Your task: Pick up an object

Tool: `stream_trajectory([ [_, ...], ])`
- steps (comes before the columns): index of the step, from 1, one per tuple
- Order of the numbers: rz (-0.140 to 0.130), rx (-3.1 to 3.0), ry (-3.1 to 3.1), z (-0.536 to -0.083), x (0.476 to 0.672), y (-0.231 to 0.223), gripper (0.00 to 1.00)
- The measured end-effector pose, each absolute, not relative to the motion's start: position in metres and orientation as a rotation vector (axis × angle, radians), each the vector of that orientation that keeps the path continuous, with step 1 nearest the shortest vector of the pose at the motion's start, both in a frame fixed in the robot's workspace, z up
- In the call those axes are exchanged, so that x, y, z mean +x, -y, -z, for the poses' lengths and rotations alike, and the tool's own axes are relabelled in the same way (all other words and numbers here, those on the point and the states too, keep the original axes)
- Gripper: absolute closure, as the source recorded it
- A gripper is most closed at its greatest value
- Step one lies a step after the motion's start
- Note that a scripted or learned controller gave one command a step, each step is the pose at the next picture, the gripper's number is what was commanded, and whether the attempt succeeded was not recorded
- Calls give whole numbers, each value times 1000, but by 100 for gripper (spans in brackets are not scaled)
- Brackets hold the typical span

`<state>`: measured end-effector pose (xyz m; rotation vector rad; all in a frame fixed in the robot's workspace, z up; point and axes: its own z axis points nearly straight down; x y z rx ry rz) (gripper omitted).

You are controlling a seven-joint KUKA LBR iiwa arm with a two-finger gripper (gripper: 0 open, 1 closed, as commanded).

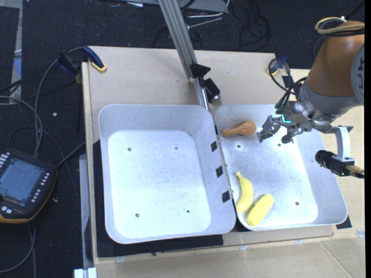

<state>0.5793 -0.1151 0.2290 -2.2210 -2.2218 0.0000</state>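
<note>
We count two white bins on the worktop (151, 74); the right bin (301, 172) holds three things: one banana (244, 191), one yellow lemon-like piece (260, 208), one tan drumstick-shaped piece (239, 130). Our tool (279, 132) hovers right of that piece, fingers spread, pinching nothing. We read no writing.

Colour survey, bench and both bins

Left bin (156, 175) and right bin (290, 167): white, finely speckled dark. Banana (244, 191) and the lemon-like piece (260, 208): yellow. Drumstick-shaped item (240, 130): orange-brown. Arm (339, 68): orange band over grey. Gripper (280, 130): dark grey, with a small teal light. Bench (151, 77): pale tan. Floor: black.
</note>
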Motion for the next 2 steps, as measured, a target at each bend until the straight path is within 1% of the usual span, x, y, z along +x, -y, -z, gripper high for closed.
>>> stream_trajectory([
  [1,0,-2221,2222,-229,579,115,0],
  [2,-4,-2219,2220,-185,583,110,0],
])
